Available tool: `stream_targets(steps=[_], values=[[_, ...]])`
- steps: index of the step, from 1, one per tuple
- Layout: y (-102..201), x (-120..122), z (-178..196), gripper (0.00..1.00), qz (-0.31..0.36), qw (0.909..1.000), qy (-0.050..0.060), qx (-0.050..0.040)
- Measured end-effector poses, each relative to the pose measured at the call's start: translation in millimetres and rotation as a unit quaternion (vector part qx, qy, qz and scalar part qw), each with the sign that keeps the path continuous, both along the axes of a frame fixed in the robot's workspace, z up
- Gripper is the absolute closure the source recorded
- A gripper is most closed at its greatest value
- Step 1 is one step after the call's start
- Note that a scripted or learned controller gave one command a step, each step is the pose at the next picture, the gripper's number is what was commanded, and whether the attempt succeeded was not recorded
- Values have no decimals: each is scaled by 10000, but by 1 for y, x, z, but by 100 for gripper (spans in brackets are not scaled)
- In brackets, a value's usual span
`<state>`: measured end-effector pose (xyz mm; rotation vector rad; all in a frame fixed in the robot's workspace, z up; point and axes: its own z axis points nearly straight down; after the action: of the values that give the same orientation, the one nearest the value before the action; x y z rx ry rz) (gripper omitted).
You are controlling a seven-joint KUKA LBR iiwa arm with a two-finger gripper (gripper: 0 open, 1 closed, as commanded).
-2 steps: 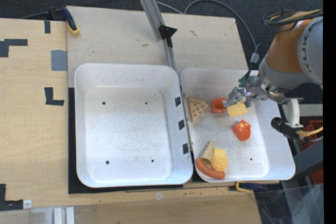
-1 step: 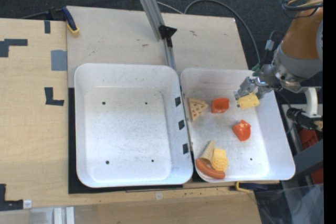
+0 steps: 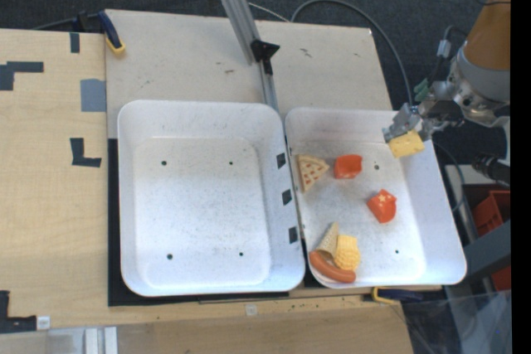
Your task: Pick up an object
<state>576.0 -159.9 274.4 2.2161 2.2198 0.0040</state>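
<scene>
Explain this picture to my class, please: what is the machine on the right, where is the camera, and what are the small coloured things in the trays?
The camera is fixed above a bench, looking down at a slant. The machine is a robot arm, grey with an orange band, reaching in from the right. At its end is a two-finger gripper, with a yellow block right at its tip over the right bin; it looks lifted. In that bin lie toy foods: a pizza slice, two red pieces, a corn cob and a sausage. Beside it sits the left bin.
</scene>
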Motion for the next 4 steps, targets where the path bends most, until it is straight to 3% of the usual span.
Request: stream_targets(steps=[4], values=[[198, 32, -38, 100, 23, 10000, 46, 13]])
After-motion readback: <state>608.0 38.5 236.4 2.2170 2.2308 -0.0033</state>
